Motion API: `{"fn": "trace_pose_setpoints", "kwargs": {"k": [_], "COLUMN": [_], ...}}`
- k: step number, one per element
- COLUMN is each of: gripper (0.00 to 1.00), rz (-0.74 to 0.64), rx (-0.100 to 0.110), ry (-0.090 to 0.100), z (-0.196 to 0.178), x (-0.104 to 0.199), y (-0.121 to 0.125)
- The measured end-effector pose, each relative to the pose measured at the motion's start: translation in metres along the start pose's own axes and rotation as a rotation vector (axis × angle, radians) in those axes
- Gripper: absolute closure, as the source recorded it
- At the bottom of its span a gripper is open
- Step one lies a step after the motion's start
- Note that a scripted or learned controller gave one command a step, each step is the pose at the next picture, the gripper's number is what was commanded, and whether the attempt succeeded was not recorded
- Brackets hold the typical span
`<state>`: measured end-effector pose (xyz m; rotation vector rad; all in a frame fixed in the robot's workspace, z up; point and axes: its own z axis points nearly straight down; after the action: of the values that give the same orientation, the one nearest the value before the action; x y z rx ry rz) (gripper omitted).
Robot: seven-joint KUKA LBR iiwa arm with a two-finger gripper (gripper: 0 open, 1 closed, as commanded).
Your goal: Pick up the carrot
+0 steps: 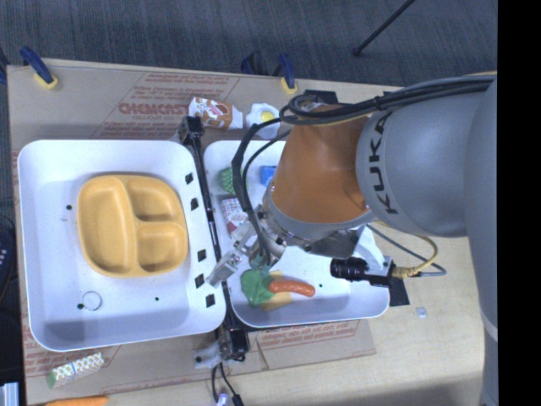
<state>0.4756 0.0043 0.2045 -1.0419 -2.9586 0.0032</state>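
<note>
The carrot (292, 288), orange with a green leafy top (255, 285), lies near the front edge of the right bin (365, 304). My gripper (243, 255) hangs just above and left of the carrot's green end, close to the divider between the bins. The bulky orange wrist (317, 176) covers much of the right bin behind it. Nothing is visibly held between the fingers, and their spacing is not clear from here.
A yellow divided tray (131, 224) rests in the left bin (42, 311). Small items, green (226, 178), blue (267, 176) and a red-white packet (232, 212), lie in the right bin's left part. A packet (211, 112) and a yellow-white object (262, 114) sit behind the bins.
</note>
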Motion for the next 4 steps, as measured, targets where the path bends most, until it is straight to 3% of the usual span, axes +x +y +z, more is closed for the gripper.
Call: {"fn": "trace_pose_setpoints", "kwargs": {"k": [1, 2, 3, 4], "gripper": [0.00, 0.00, 0.00, 1.00], "rz": [-0.287, -0.125, -0.239, -0.243], "rx": [-0.002, -0.003, -0.002, -0.003], "ry": [-0.005, -0.005, -0.006, -0.007], "z": [0.012, 0.012, 0.011, 0.001], "x": [-0.091, -0.055, -0.141, -0.141], "y": [-0.001, 0.064, 0.099, 0.100]}}
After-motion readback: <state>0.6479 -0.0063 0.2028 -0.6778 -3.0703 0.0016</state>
